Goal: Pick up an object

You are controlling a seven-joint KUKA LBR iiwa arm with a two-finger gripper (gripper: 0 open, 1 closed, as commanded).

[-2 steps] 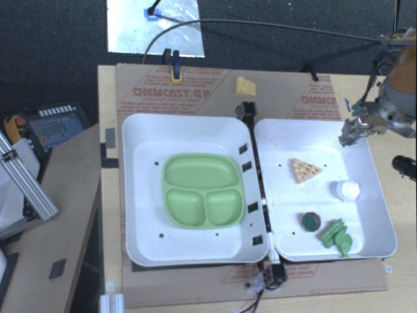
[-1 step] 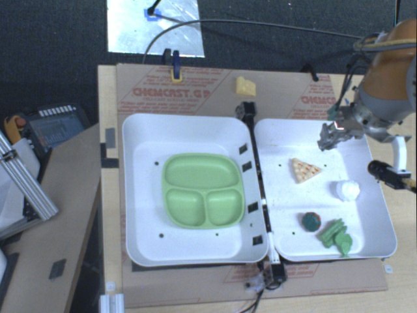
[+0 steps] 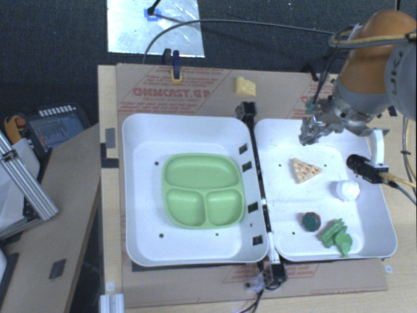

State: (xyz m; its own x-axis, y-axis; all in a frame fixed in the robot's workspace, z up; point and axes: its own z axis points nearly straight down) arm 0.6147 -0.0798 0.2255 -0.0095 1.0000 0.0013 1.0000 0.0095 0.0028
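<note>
In the right bin (image 3: 374, 240) lie a pizza slice (image 3: 304, 170), a white round object (image 3: 346, 190), a dark teal and red ball (image 3: 311, 222) and a green leafy toy (image 3: 336, 235). My gripper (image 3: 309, 135) hangs over the bin's far part, above and a little behind the pizza slice. Nothing shows between its dark fingertips. The grey arm with its orange band reaches in from the upper right.
The left bin (image 3: 140, 175) holds a green divided plate (image 3: 201, 190). A yellow cheese-like piece (image 3: 245, 86) lies on the cardboard behind the bins. A black bracket (image 3: 363, 166) juts over the right bin's right side. A pendant sits at far left.
</note>
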